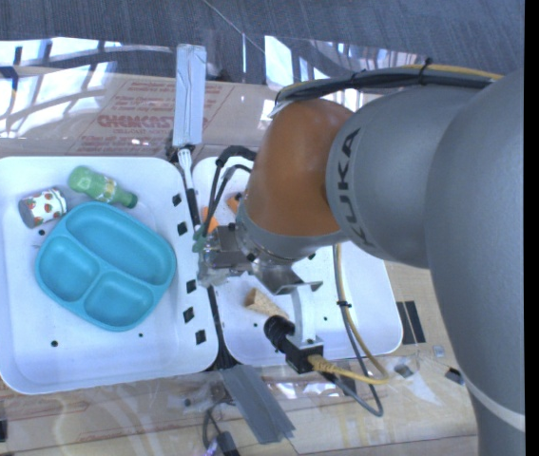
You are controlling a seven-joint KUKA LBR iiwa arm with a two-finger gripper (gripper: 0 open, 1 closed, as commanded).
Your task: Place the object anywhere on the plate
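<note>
A blue plate [105, 264] with three compartments lies in the left bin [12, 350]. A green bottle [103, 186] lies on its side just beyond the plate's far rim, and a small white cup with red spots [43, 206] sits at the plate's far left corner. In the right bin [374, 335], a tan wedge-shaped piece [262, 301] lies near the left wall. The arm's orange and grey wrist hangs over the right bin, and the gripper [214, 259] reaches down near the wall between the two bins, a little to the left of the tan piece.
The big grey arm covers most of the right bin. An orange bit [237, 199] peeks out beside the wrist at that bin's far left. Cables and a black connector [283, 340] trail over the right bin's near edge. A cardboard sheet [126, 112] lies behind the bins.
</note>
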